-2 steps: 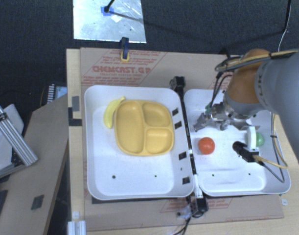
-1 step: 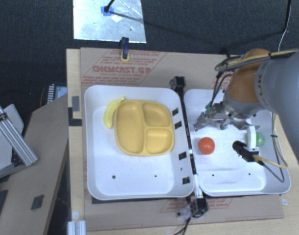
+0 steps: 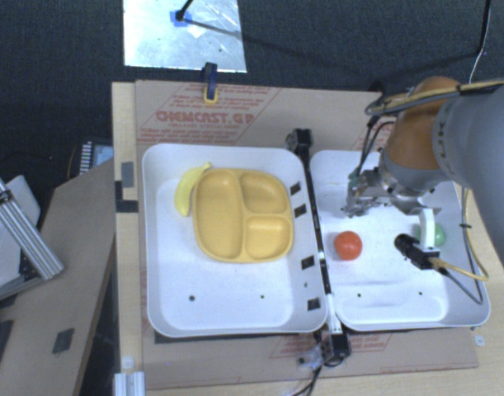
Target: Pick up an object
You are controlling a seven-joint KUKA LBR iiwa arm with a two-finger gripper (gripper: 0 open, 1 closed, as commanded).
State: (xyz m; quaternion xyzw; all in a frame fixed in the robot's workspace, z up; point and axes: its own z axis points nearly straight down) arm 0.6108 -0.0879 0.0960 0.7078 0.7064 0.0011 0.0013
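Tomato lies just below the tool (grip state unclear).

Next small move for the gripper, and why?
Probably shift the gripper toward the near edge of the right bin until it is over the tomato, then descend. The gripper hangs just beyond the tomato, nothing shows between its fingers, and the tomato lies alone on bare bin floor.

"CHEMCAST GP" printed on cardboard sheet
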